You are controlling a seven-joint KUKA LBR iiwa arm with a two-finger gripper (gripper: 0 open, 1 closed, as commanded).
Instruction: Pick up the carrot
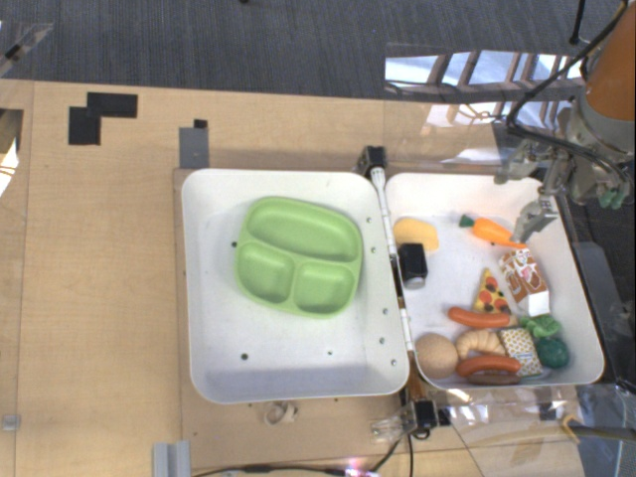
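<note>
Camera view showed two white bins, the left bin [209, 296] bearing a green tray [298, 254], the right bin [437, 276] crowded with toy food. The gripper [537, 217] hovered just beside the carrot [489, 231]; I couldn't tell its spread. It ought to centre over the carrot, then descend squarely.

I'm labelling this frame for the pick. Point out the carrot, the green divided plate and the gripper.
carrot [489, 231], camera view, middle of its orange body.
green divided plate [298, 217], camera view, ridge between compartments.
gripper [538, 217], camera view, at its fingertips.
</note>
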